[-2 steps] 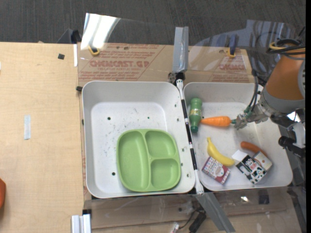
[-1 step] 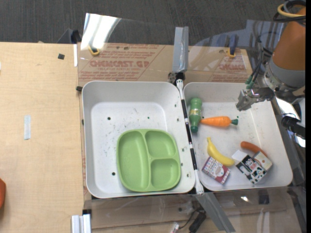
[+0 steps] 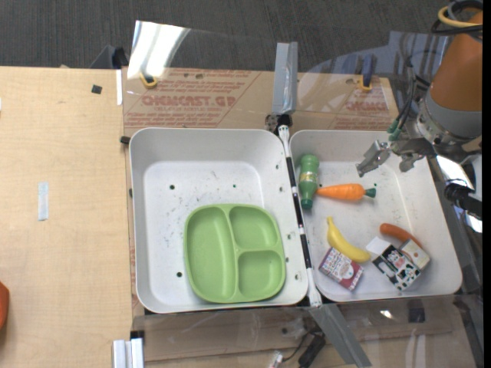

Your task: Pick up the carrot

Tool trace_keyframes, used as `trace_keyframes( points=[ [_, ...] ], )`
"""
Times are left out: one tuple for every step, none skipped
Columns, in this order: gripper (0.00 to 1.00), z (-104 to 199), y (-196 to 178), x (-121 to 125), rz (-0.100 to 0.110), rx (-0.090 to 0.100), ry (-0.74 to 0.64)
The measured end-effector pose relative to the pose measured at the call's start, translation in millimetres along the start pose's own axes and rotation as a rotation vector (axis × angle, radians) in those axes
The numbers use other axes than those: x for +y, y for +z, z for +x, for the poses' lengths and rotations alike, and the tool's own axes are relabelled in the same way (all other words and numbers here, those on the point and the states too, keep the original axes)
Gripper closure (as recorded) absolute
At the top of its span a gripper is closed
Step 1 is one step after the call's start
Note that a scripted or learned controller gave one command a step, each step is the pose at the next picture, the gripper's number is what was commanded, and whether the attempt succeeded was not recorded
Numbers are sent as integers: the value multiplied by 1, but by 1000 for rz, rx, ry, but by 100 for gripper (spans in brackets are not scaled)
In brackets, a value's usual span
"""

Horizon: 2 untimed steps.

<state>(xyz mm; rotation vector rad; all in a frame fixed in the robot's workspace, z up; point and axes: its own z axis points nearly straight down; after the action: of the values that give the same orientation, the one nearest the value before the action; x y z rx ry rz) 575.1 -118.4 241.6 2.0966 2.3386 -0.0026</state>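
We count two white bins side by side: the left bin [image 3: 146,205] and the right bin [image 3: 441,240]. In the left bin lies one green tray [image 3: 234,251] with three compartments, set toward the near right corner. The right bin holds six things. One carrot [image 3: 342,192], orange with a green stub at its right end, lies on its side in the far half of the bin, pointing left. Just left of it, one green bottle [image 3: 308,179] lies along the bin's left wall, and the carrot's tip is close to the bottle, though we cannot tell whether they touch. One banana [image 3: 344,241] lies nearer the front, and its lower end reaches one small red carton [image 3: 340,268]. To the right of these sit one black-and-white carton [image 3: 401,265] and, touching its far edge, one orange-red sausage-like piece [image 3: 400,233]. One arm [image 3: 458,90], grey with an orange band, comes in at the upper right. Its gripper [image 3: 379,159] hangs over the far part of the right bin, up and to the right of the carrot and apart from it. We see nothing between its fingers; whether they are spread or closed, we cannot tell.
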Motion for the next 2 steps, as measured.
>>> trace_keyframes(
  points=[
    [0, -5, 147, 84, -2, -1, -104],
    [0, 12, 149, 25, -3, -2, -93]
  ],
)
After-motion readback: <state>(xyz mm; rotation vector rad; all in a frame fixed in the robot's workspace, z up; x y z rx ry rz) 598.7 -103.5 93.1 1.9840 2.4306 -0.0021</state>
